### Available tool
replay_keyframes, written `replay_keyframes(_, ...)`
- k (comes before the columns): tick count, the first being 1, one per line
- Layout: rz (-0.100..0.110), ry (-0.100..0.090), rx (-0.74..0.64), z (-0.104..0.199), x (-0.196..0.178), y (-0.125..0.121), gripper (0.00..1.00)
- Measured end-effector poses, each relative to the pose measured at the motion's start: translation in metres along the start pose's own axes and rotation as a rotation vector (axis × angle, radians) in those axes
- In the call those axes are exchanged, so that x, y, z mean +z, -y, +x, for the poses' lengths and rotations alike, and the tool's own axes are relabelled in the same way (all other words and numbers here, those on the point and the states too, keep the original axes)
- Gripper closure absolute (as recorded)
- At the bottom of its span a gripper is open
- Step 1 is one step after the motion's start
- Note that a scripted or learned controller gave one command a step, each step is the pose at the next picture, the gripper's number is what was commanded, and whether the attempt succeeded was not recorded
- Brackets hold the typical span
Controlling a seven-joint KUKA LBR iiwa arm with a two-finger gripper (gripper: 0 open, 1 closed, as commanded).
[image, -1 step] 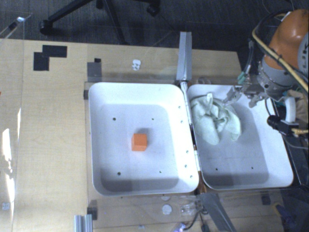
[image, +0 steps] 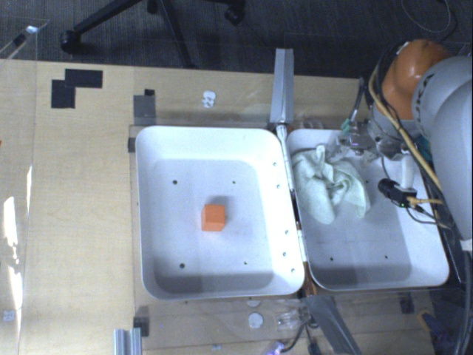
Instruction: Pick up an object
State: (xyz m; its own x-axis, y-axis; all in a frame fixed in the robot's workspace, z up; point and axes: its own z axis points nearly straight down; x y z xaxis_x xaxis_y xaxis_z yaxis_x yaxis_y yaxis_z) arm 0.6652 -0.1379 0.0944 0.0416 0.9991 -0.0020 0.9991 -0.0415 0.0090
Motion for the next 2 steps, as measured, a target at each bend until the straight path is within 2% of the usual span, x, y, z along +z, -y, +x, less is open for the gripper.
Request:
replay_keyframes(1,-0.005,0.001,-0.006,0.001,-0.012,-0.002,1.00)
replay_keyframes(2,0.003,-0.002,-0.041,0.042,-0.115,0.020,1.00)
